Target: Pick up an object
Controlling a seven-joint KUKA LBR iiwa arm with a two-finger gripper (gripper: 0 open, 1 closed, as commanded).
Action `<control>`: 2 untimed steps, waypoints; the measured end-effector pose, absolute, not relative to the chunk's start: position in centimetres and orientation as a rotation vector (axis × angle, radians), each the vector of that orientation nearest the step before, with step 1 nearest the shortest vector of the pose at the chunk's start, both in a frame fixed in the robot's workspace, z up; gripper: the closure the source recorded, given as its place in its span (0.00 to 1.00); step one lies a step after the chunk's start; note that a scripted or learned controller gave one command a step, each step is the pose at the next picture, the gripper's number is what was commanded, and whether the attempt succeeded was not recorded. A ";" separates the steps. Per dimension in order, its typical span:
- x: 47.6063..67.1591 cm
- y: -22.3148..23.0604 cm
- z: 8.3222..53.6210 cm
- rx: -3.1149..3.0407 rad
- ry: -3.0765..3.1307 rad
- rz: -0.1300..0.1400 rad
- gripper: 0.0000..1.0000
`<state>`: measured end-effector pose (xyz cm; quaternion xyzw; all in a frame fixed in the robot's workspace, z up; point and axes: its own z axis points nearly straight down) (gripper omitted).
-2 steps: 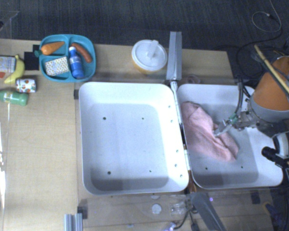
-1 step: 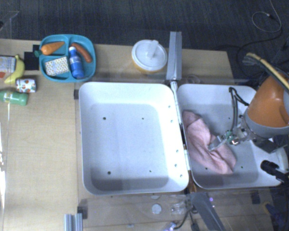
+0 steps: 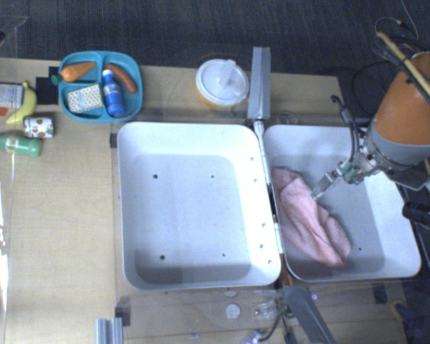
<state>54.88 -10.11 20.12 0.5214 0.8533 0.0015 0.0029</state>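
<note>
A crumpled pink cloth (image 3: 309,218) lies along the left side of the right bin (image 3: 387,213). My gripper (image 3: 322,188) reaches in from the right, low over the bin, with its tip right at the cloth's upper right edge. The grey arm with its orange band (image 3: 408,106) stands over the bin's right side. The fingers look thin and close together; nothing shows held between them.
The left bin (image 3: 193,203) sits beside the right one, a metal divider (image 3: 259,84) rising between them at the back. Behind stand a white lidded cup (image 3: 222,83) and a blue tray of toy food (image 3: 100,86). Small toys (image 3: 18,117) lie at far left.
</note>
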 end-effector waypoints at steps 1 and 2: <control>53.7 -11.6 9.4 1.353 2.820 0.009 0.00; 53.9 -11.3 10.5 1.351 2.819 0.016 1.00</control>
